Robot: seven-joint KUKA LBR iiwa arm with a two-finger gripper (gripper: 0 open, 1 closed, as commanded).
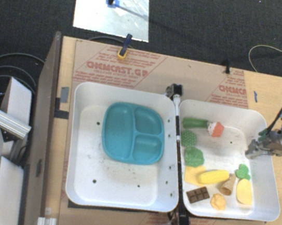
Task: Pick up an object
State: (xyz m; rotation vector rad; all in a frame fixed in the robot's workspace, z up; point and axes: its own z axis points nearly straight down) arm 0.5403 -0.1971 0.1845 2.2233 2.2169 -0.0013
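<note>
Two shallow white bins side by side on a bench point(40, 136), seen from above at a slant.

Nearest, along the front of the right bin point(266, 206): a brown chocolate block point(197, 195), an orange-yellow lump point(217, 201), a tan cone point(227, 186) and a pale yellow oval point(244, 191), all close together. Just behind those, a yellow corn-like piece point(214, 176) and a small green piece point(243, 171). Further back, two leafy green pieces near the divider, then a long green vegetable point(195, 123) touching a red-and-white piece point(215, 129).

In the left bin point(81, 179), a teal divided plate point(133, 134), alone.

At the right bin's right side, level with its middle, the pincer point(255, 149), above the rim, nothing seen in its grip. Released or clenched: cannot tell from this angle.

Furthest back, a cardboard sheet point(158, 70) under the bins.

Likely step: approach, nothing lifted yet. To do it well: choose a piece with free space round it, probably the small green piece just in front of the pincer. Descend straight over its middle, straddle its narrow width, avoid the bin wall and the yellow oval beside it, close firmly, then lift slowly.
</note>
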